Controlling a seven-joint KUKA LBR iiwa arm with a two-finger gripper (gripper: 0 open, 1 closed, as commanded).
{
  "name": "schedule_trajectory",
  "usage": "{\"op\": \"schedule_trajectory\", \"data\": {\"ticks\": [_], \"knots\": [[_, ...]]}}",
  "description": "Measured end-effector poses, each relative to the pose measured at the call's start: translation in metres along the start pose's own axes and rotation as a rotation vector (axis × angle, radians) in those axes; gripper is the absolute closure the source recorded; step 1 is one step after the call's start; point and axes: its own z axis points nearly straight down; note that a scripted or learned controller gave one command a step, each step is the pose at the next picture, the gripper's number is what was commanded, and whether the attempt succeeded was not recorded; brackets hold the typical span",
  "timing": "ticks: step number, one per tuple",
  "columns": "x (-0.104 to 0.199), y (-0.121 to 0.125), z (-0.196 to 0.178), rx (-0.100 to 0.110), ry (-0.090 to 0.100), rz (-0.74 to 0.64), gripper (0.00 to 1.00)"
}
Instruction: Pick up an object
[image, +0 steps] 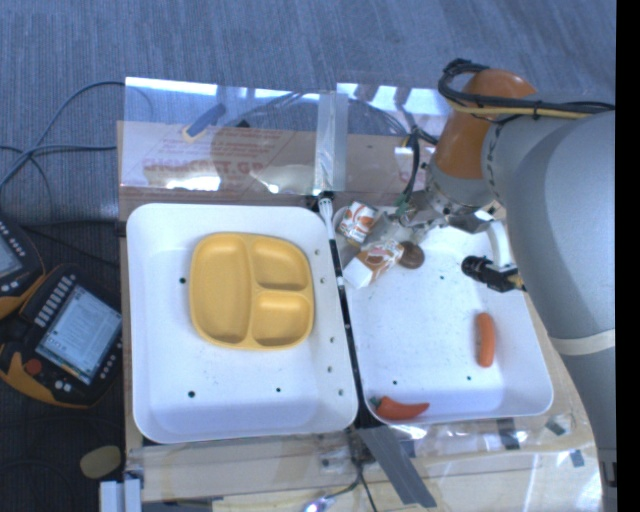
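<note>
We see two bins side by side on the tabletop (130, 170). In the left bin (160, 400) lies a divided tray (252, 290), near the middle. In the right bin (440, 370), crumpled wrappers (368, 240) sit at the far left corner, a round piece (411, 257) just beside them. One sausage (485, 339) lies toward the right wall, another (402, 408) against the near wall. Two handsets (60, 330) rest on the floor left of the tabletop.

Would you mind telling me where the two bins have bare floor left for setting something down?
Right bin: open floor mid-bin, between the crumpled wrappers at its back left, the orange sausage on the right and the red pepper at the front edge. Crowded around the gripper. Left bin: a bare margin around the yellow tray.
</note>
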Motion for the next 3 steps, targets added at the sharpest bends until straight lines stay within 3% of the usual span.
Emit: {"op": "schedule_trajectory", "data": {"ticks": [1, 2, 3], "knots": [[0.001, -0.008, 0.021, 0.019, 0.001, 0.273, 0.00], [0.000, -0.007, 0.010, 0.019, -0.007, 0.269, 1.00], [0.066, -0.037, -0.076, 0.026, 0.004, 0.192, 1.00]]}}
